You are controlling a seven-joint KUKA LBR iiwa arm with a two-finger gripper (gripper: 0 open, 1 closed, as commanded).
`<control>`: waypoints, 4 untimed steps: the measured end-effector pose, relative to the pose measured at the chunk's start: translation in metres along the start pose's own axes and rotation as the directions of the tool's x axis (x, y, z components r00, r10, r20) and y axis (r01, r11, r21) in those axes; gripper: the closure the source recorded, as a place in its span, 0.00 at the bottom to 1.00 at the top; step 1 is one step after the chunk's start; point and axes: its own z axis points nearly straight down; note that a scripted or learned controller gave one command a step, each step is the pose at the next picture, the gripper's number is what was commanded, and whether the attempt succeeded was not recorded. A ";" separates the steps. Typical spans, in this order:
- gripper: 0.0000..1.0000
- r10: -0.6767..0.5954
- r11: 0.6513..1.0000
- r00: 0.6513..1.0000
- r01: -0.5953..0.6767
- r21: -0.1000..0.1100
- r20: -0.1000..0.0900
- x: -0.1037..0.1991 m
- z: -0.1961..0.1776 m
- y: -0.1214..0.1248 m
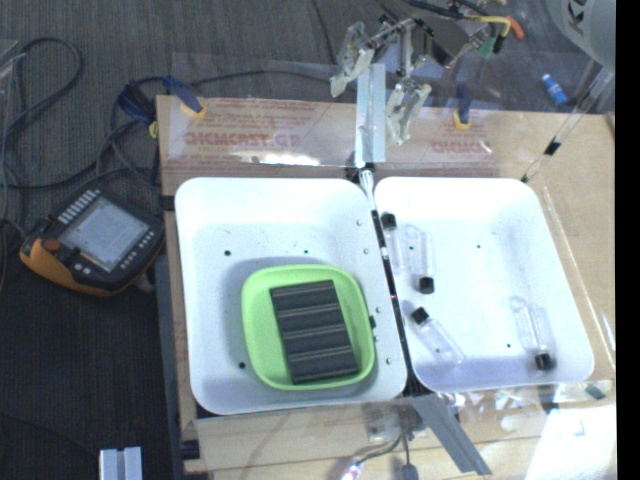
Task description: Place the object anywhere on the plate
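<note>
Gripper (380,83), fingers spread and holding nothing, hovers far; 3 clear vials (413,253), light, slippery: grasp mid-body for the green plate (258,298).

Smooth green plastic plate (256,298) holds a matt, ribbed dark-grey block (314,330); clear glossy vials (532,330) nearby.

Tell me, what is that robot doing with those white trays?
The robot's gripper hangs above the far edge of the bench, back from the two white trays. In the left tray a dark ridged block lies on a green plate. The right tray holds several small clear tubes with black caps, like this one.
</note>
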 end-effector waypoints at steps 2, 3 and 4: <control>0.00 -0.513 0.858 0.858 0.513 0.000 0.001 0.016 0.000 -0.022; 0.00 -0.689 0.724 0.724 0.689 -0.002 0.002 0.003 0.000 -0.004; 0.00 -0.864 0.503 0.503 0.864 -0.003 0.003 0.007 0.001 -0.010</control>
